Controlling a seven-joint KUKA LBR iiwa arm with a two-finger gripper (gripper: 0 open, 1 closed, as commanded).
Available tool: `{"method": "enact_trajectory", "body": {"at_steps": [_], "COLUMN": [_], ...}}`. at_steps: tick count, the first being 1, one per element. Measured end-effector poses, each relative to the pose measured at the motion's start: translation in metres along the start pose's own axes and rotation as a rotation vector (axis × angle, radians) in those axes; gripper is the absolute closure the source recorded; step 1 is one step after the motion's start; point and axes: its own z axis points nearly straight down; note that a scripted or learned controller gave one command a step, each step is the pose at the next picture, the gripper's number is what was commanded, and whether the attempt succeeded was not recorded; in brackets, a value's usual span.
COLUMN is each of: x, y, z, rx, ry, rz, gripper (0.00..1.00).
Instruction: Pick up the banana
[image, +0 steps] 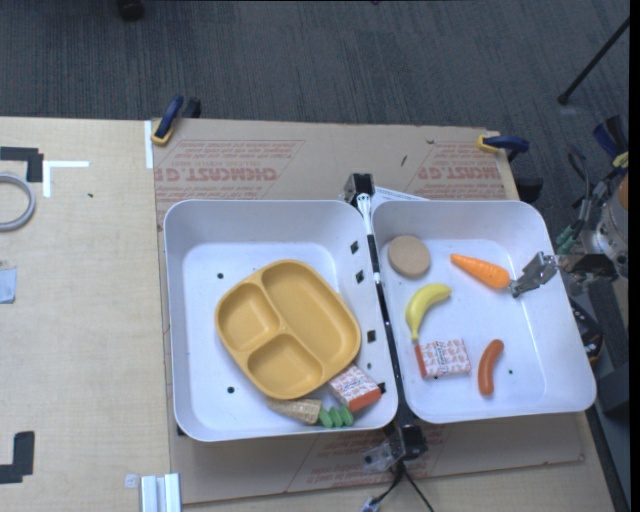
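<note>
The yellow banana (425, 306) lies curved in the left half of the right bin (560, 385), below a round beige bun (408, 256). My gripper (533, 275) sits at the bin's right side, just right of an orange carrot (480, 270). It is well to the right of the banana and apart from it. The rest of the arm runs off the right edge of the view.
The right bin also holds a red-and-white carton (443, 357) just below the banana and a red sausage (488, 366). In the left bin (190, 300) are a yellow divided plate (288, 328), a small carton (355, 388), a green item (338, 415) and a beige stick (298, 408).
</note>
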Motion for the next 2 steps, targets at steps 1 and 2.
{"method": "enact_trajectory", "body": {"at_steps": [1, 2], "x": [0.083, 0.091], "y": [0.060, 0.055], "z": [0.085, 0.139], "rx": [0.003, 0.003], "ry": [0.001, 0.001], "rz": [0.114, 0.207], "gripper": [0.00, 0.00]}}
